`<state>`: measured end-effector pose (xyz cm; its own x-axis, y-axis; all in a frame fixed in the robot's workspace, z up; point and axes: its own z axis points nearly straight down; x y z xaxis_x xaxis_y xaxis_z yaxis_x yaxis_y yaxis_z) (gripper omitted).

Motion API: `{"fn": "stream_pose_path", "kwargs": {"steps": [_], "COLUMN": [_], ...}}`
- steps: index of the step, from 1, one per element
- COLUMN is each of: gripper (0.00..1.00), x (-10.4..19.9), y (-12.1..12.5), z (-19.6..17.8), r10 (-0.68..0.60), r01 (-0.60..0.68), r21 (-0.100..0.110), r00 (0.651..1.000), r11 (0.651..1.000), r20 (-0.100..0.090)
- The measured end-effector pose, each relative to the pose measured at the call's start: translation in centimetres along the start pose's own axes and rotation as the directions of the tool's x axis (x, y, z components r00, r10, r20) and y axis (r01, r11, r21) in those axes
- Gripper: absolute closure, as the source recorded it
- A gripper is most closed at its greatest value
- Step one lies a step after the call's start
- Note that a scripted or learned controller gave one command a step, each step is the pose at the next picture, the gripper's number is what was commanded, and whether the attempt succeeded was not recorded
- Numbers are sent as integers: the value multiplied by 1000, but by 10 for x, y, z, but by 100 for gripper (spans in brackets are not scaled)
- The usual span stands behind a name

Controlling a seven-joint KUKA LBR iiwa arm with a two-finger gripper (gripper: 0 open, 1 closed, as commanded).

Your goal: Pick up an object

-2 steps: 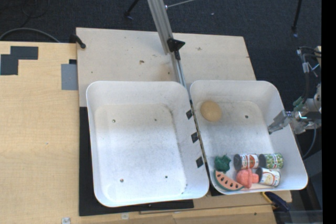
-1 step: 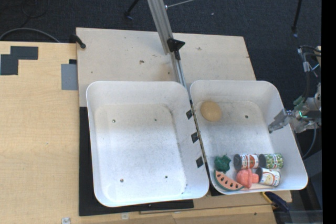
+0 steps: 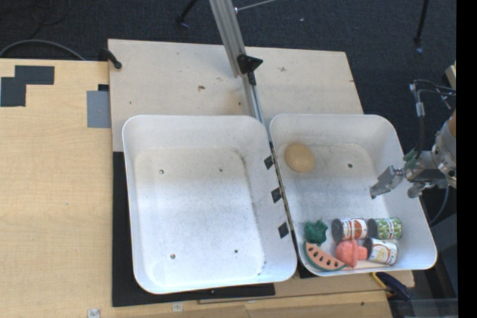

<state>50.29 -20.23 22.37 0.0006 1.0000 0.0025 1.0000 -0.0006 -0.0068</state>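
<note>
The claw (image 3: 399,182) hangs empty, fingers apart, over the right bin's (image 3: 339,126) right rim; the near toys (image 3: 358,240) crowd together, so I think a grasp may slip.

Two bins are sitting side by side in the lower half of the frame, the left bin (image 3: 197,205) touching the right bin (image 3: 350,138) along a shared edge. In the right bin, a ball (image 3: 299,157) is lying near the upper left corner, well apart from a cluster at the lower edge: cans (image 3: 367,229) lying above a melon slice (image 3: 325,259). The gripper (image 3: 399,181) is hovering at that bin's right rim.
</note>
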Motion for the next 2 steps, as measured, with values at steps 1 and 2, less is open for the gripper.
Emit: {"fn": "stream_pose_path", "kwargs": {"steps": [1, 2], "gripper": [0, 0], "x": [-7, -9], "y": [5, -6], "z": [49, 102], "r10": [0, 0], "r01": [0, 0], "r21": [1, 1], "r00": [1000, 1000], "r11": [1000, 1000], "r20": [0, -1]}}
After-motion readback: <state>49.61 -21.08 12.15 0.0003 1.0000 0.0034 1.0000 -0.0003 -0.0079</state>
